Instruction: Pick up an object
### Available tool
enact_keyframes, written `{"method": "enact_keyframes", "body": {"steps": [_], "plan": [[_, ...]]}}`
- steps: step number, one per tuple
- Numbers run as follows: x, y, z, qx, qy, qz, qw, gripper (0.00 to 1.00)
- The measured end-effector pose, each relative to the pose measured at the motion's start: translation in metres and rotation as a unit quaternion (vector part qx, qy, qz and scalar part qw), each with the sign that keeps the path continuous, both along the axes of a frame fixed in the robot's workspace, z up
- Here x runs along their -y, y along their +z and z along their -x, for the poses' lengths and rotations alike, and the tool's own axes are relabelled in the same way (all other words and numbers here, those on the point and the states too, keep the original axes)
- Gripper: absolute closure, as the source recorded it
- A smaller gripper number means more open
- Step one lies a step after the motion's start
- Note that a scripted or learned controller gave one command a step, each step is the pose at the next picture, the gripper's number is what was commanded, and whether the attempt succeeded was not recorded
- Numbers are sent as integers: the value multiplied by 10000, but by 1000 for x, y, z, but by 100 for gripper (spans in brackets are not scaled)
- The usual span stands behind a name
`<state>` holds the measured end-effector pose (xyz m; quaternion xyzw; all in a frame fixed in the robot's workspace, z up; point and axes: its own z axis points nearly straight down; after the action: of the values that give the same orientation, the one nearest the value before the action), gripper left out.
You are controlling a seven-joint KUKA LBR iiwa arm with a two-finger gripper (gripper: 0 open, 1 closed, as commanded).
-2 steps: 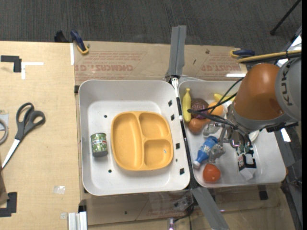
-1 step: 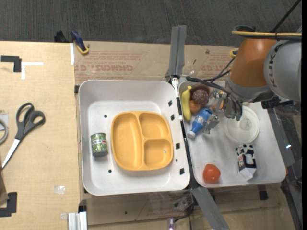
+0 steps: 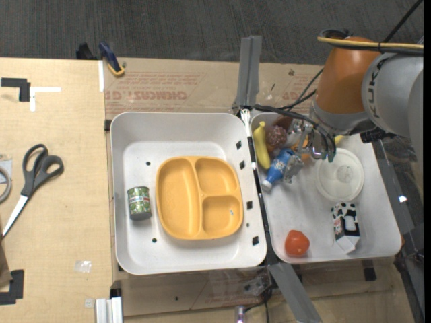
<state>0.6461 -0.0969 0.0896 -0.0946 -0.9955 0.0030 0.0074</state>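
Note:
My gripper [image 3: 306,148] hangs low over the back of the right bin [image 3: 310,207], under the orange wrist band [image 3: 345,73]. Just left of it lie a blue bottle [image 3: 277,168], a yellow banana [image 3: 261,148] along the bin's left wall, and a dark red round item [image 3: 276,135]. A white round bowl [image 3: 341,174] sits to the gripper's right. Nearer the front are a red tomato [image 3: 297,243] and a small black-and-white carton [image 3: 346,227]. The wrist hides part of the bin's back corner.
The left bin [image 3: 128,247] holds a yellow divided plate [image 3: 199,197] and a small green can [image 3: 139,202]. Scissors [image 3: 34,173] lie on the wooden bench at far left. A grey divider bar [image 3: 248,73] stands between the bins at the back.

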Motion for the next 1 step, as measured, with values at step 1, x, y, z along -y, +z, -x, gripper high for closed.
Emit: {"method": "enact_keyframes", "body": {"steps": [1], "plan": [[79,4,3,97,-473,-16,9988,0]]}}
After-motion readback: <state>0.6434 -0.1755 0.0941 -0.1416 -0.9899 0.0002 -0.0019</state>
